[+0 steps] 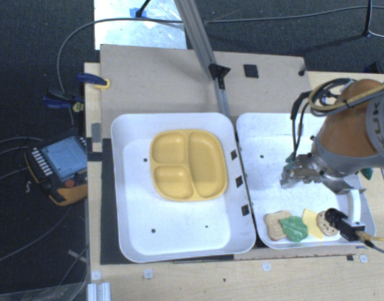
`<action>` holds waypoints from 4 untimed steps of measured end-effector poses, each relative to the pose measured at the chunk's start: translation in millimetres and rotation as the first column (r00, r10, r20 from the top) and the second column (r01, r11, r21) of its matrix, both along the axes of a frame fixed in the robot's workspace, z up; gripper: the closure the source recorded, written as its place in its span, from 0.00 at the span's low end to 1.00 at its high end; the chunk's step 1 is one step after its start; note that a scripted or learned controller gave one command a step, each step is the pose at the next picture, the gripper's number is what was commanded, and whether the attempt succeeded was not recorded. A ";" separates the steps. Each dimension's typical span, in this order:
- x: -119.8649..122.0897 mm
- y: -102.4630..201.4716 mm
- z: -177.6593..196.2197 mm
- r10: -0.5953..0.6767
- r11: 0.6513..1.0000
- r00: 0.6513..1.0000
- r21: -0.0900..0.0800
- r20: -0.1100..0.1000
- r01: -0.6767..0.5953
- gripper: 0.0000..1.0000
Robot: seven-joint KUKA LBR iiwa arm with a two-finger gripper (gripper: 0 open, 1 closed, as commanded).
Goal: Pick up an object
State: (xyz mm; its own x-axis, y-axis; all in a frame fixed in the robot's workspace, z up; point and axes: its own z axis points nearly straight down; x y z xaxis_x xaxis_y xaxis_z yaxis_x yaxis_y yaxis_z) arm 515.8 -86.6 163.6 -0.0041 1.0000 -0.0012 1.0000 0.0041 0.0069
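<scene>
Several small food pieces (302, 226) crowd the near edge of the right bin (267, 149), and you can only partly sort them: a tan slice like bread (276, 224), a green lump (295, 229) overlapping it, a yellow wedge (312, 221), and a dark-and-tan bit (330, 222) touching a black part that reaches in from the right. Just beyond them, you see the gripper (298, 175) over the bare floor of that bin, apart from the pieces; its tips blur into grey metal, so you cannot tell whether they are spread or closed, and nothing is visibly between them. The arm's (351, 133) orange band hides the bin's right side. In the left bin (129, 231), the yellow divided plate (188, 165) lies toward the far half.
</scene>
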 end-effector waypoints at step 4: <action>23.8 86.7 94.9 0.005 1.000 1.000 0.002 -0.005 -0.005 1.00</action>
State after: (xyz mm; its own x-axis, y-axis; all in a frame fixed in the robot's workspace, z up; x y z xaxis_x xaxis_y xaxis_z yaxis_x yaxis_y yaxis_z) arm 539.5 0.1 258.5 -0.0091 1.0000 0.0009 1.0000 0.0091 0.0023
